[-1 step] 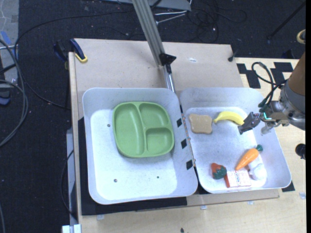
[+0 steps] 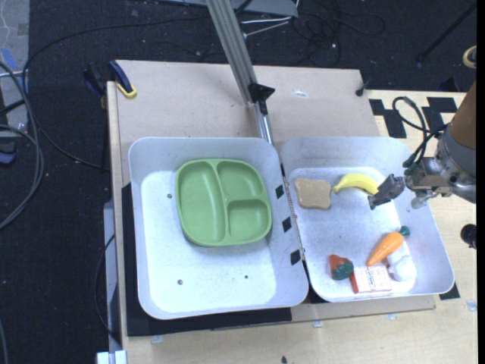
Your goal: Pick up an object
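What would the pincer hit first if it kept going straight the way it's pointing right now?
Most likely the banana. The pincer points toward the left of the view, its tip just beside the banana's right end, with the slice of bread farther along. Its height above the right bin is unclear, so it might pass over.

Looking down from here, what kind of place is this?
Probably a robotics lab or test bench: two white bins on a board, toy food such as a banana and carrot, and loose cables across the dark floor.

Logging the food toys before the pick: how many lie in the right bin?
5: bread slice at the left, banana beside it, carrot, red strawberry-like piece and small carton near the front. A white lump by the carton is unclear.
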Available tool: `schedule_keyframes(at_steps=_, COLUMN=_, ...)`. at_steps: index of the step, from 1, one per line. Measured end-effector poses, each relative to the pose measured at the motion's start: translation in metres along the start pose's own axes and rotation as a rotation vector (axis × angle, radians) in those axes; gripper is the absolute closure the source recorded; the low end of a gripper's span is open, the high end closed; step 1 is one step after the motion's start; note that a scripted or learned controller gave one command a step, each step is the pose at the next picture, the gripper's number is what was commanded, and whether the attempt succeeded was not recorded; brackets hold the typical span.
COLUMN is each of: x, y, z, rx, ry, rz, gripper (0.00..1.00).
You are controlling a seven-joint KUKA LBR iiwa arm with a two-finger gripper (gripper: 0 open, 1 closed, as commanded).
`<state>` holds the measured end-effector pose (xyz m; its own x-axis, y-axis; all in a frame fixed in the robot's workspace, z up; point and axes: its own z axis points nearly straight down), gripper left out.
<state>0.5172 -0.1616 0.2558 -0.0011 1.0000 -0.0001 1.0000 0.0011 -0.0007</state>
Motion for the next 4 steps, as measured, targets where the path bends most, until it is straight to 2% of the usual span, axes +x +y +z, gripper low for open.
schedule_keyframes(at_steps=1, x=-0.006, y=0.008, z=0.051, rx=0.003, ry=0.0, rz=0.002, gripper=0.0)
schedule_keyframes(at_steps=3, x=-0.002, y=-0.001, z=0.14, rx=0.004, ry=0.001, rz=0.002, gripper=0.0)
schedule_keyframes(at_steps=4, x=-0.003, y=0.0, z=0.127, rx=-0.001, ry=0.0, rz=0.003, gripper=1.0)
